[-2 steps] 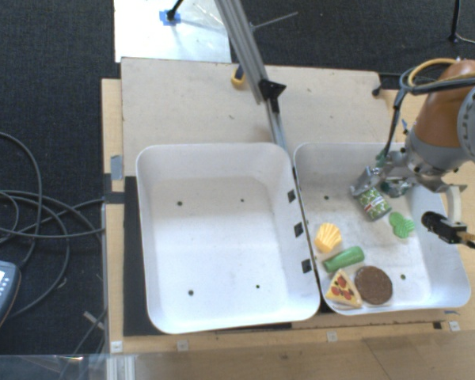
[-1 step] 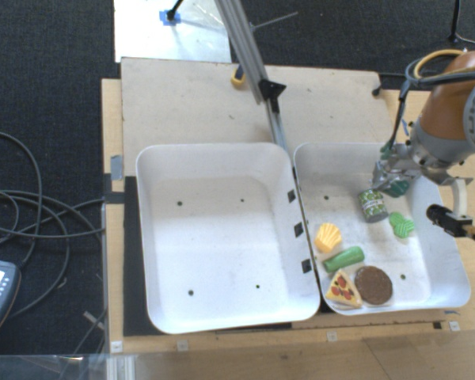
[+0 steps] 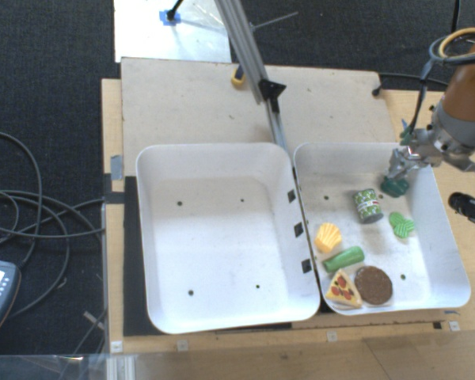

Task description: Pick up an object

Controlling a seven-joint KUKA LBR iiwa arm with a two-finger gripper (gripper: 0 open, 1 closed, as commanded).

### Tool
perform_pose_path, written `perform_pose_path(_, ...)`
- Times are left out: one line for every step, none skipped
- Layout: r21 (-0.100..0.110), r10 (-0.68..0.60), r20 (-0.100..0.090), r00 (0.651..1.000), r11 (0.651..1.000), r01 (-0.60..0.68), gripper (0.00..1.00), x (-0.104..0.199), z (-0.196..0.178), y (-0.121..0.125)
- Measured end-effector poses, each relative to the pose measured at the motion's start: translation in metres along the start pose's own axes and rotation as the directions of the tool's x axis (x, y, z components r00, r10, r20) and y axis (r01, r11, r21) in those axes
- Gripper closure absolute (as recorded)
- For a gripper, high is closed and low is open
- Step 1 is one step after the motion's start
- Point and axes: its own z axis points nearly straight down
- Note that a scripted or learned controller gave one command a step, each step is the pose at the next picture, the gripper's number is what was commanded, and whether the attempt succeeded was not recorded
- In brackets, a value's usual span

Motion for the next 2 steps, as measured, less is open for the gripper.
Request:
perform_pose_path(0.004, -0.002, -0.002, 1.000, 1.000, 0.002, 1.00, 0.000, -0.013, 0.001)
perform_pose_path(0.007, -0.009, -0.005, 1.000, 1.000, 0.009, 1.00, 0.052, -0.026, -0.017)
